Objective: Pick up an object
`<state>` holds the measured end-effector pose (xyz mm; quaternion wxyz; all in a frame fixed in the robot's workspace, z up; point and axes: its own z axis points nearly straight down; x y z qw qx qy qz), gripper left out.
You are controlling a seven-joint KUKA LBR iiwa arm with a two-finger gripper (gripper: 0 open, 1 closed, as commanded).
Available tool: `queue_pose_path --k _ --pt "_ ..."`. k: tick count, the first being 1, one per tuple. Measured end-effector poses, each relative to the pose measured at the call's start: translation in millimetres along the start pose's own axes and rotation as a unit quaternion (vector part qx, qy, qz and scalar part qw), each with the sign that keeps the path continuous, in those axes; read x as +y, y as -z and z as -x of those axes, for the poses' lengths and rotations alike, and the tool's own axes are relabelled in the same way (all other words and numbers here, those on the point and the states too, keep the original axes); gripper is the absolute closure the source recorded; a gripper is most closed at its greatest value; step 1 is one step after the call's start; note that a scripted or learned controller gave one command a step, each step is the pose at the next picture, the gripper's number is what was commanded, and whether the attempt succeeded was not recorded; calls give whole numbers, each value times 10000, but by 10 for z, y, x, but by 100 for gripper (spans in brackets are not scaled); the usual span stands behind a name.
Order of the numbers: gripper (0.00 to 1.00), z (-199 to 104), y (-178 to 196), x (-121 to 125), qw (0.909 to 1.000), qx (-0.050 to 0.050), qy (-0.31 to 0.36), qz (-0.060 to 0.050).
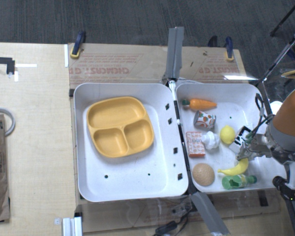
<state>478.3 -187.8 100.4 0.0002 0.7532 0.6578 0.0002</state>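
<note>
The right bin (221,90) holds several small items: a carrot (202,103), a patterned cup (204,119) on its side, a lemon (227,134), a red box (195,144), a white lump (210,140), a brown round ball (203,174), a banana (234,169) and a green bottle (237,181). My gripper (245,151) reaches in from the right and hangs low over the bin. It is just above the banana's upper end and right of the lemon. I see nothing lifted in it.
A yellow three-compartment plate (120,126) lies in the left bin (132,186). A grey divider post (175,53) stands between the bins at the back. Blue clamps (78,42) hold cardboard behind them. The arm's orange band (290,119) is at the right edge.
</note>
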Motion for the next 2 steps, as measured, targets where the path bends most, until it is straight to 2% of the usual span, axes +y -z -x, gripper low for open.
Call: queue_pose_path --k 1,2 --pt "100 -524 -91 498 9989 -6 474 -5" --pt "100 -1503 903 385 9996 -9 -286 -16"
